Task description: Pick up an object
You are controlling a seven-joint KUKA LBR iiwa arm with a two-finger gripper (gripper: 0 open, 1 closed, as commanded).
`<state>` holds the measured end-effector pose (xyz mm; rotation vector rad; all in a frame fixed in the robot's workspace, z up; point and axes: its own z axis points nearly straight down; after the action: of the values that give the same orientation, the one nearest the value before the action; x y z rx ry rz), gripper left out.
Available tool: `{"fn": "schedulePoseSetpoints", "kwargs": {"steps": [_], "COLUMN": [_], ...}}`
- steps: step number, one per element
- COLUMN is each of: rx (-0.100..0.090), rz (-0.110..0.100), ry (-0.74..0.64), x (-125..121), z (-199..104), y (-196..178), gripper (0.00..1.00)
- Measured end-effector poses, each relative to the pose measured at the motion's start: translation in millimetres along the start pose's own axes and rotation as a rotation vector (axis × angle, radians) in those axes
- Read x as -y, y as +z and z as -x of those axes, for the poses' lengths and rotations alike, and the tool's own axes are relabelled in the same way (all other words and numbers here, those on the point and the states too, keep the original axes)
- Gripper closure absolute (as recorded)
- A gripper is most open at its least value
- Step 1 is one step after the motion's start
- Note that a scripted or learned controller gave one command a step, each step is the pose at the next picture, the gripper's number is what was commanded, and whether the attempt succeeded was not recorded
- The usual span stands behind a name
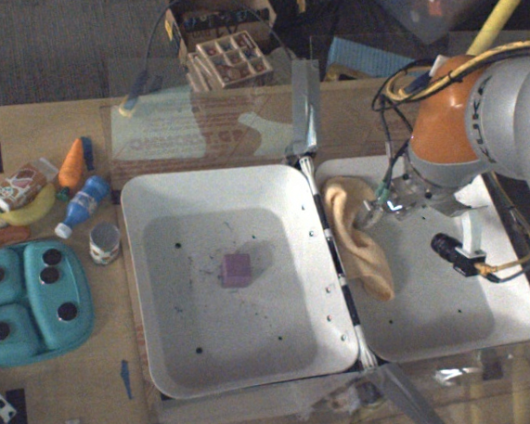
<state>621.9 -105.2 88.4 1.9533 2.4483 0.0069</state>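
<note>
Where wooden bench (pixel 67 384) bears white bins (pixel 167 356) | clutter behind.

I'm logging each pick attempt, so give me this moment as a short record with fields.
left bin: holds a small purple block
right bin: holds a tan cloth along its left wall
gripper: over the right bin, at the cloth's upper part
grasp: cannot tell from this view
beside bins: teal tray, bottle, can

The robot's rounded grey metal arm (pixel 514 108) carries a glossy orange band (pixel 445 124) above its wrist. Thin blue, yellow and black cables (pixel 411 83) loop over the band. A small metallic end effector (pixel 382 206) sits beneath.
</note>
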Motion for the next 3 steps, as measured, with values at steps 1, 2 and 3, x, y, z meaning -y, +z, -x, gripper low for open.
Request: {"fn": "schedulePoseSetpoints", "kwargs": {"steps": [1,2,3], "rx": [0.0,0.001,-0.001], "rz": [0.005,0.004,-0.009], "ry": [0.001,0.002,-0.121], "x": [-1,-1,-45], "z": [1,1,6], "y": [-12,-12,0], "gripper": [1.0,0.0,0.0]}}
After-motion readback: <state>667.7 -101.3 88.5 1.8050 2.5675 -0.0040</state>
